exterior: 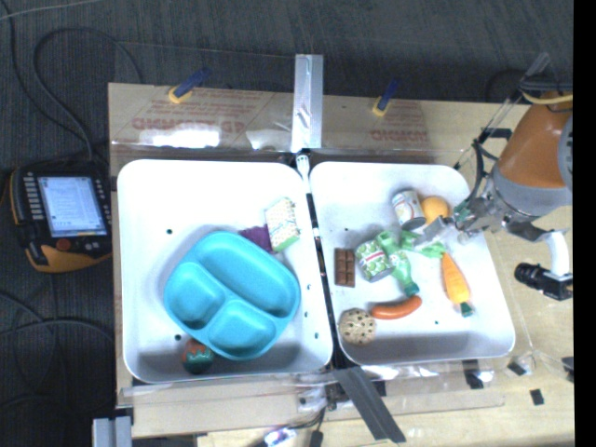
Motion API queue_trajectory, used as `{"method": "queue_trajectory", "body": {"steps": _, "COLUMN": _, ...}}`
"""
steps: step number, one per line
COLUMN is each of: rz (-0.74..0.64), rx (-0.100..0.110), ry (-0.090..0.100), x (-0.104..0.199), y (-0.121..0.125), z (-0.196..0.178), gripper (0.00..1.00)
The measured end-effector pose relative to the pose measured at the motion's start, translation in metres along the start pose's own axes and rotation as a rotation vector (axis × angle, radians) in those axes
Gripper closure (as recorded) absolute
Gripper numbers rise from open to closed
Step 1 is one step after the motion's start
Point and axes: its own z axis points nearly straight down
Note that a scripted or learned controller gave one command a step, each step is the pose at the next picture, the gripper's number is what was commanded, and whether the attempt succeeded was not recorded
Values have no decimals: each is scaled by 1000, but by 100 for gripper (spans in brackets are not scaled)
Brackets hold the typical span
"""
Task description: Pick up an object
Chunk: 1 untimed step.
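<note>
The left bin [140,250] holds a blue divided tray [233,292]; the right bin [484,333] holds a carrot [454,282], sausage [396,308] and cookie [357,325]. The gripper [453,223] hovers at centre right, its opening unclear

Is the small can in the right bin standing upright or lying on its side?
Tipped, lying on its side. The can shows its round end towards the camera and its labelled side along the right bin floor, beside the orange ball.

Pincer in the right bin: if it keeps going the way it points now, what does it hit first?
The pincer points left across the right bin. Probably the green packet first, though the orange ball and the can sit close beside that line; height is unclear.
</note>
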Motion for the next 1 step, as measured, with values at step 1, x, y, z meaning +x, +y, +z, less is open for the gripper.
{"method": "queue_trajectory", "body": {"steps": 1, "rz": -40, "rx": -9, "ry": 6, "x": 16, "y": -52, "z": 34, "gripper": 0}}
